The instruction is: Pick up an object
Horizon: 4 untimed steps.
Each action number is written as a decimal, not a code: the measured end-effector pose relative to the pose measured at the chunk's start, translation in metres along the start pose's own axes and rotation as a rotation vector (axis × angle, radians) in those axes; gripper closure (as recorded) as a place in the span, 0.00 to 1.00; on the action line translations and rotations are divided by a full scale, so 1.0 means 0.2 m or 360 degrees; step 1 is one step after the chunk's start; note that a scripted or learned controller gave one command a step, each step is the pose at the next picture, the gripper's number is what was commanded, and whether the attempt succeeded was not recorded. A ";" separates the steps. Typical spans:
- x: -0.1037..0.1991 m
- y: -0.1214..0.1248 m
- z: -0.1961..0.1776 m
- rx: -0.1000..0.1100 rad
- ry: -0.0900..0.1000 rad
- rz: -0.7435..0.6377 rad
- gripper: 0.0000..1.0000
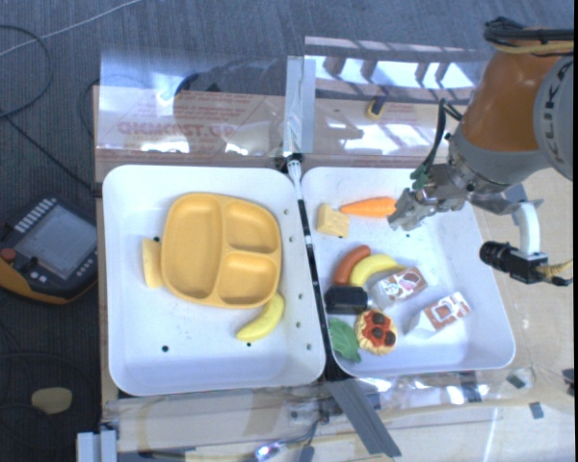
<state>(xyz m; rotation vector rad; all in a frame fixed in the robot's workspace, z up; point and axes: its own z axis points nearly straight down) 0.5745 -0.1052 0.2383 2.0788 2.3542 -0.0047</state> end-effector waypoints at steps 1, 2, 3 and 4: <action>0.00 0.00 0.00 0.0001 0.0001 0.0000 0.00; -0.07 0.01 0.63 -0.0022 -0.0001 0.0243 0.00; -0.01 0.04 0.74 -0.0027 -0.0003 0.0129 0.00; -0.25 0.01 0.68 -0.0002 0.0000 0.0010 0.00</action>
